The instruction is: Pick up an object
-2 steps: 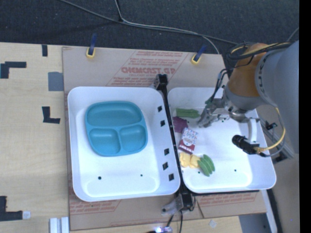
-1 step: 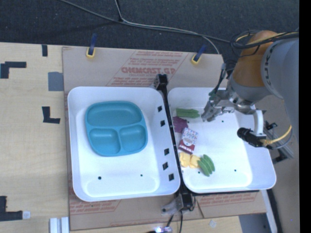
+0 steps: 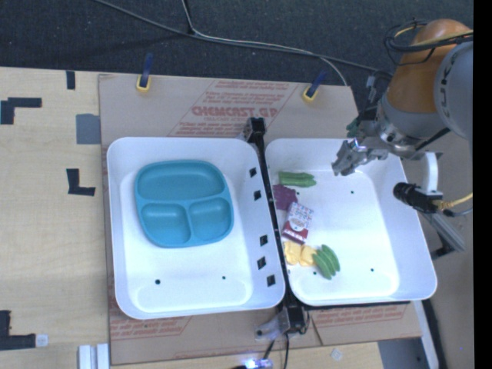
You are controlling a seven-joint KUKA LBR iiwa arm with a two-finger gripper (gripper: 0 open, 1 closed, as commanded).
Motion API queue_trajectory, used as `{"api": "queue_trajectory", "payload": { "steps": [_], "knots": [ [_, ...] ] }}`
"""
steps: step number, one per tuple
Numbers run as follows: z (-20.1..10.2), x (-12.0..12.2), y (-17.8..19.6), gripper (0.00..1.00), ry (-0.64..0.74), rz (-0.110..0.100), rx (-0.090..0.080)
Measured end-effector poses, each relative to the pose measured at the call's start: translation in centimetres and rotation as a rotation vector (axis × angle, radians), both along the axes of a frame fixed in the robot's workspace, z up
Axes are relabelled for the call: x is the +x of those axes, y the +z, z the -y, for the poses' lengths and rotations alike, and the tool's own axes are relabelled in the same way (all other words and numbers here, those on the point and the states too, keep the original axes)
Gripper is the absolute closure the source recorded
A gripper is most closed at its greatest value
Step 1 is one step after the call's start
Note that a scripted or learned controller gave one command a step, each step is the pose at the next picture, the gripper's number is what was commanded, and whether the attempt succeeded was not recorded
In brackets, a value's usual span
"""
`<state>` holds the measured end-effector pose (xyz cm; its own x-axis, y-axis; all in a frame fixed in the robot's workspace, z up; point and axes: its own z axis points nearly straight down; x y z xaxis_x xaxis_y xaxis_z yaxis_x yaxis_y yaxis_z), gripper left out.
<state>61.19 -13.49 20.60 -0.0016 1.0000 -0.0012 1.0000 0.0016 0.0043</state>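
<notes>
Two white bins sit side by side on the bench, and the gripper (image 3: 350, 160) hangs over the upper part of the right bin (image 3: 384, 237), nothing visible between its fingers. How wide they stand is hard to say from this slant; they look close together, but I cannot tell for sure. Just to the gripper's left lies a green pickle-like piece (image 3: 297, 179). Below and left of the gripper, along the bin's left wall, lie a purple item (image 3: 284, 197), a small red-and-white packet (image 3: 298, 220), a yellow piece (image 3: 297, 254) and a green leafy piece (image 3: 327, 260), touching or nearly so. Well to the gripper's left, the left bin (image 3: 184, 283) holds a blue divided plate (image 3: 184, 203).
</notes>
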Motion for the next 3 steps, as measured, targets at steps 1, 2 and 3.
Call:
{"api": "queue_trajectory", "payload": {
  "steps": [1, 2, 3],
  "knots": [
    [0.0, 0.1, 3.8, 1.00, 0.000, -0.002, 0.001],
    [-4.5, -1.3, 2.7, 1.00, 0.003, -0.007, 0.002],
    [-9.1, -3.7, 3.2, 1.00, 0.003, -0.008, 0.002]
  ]
}}
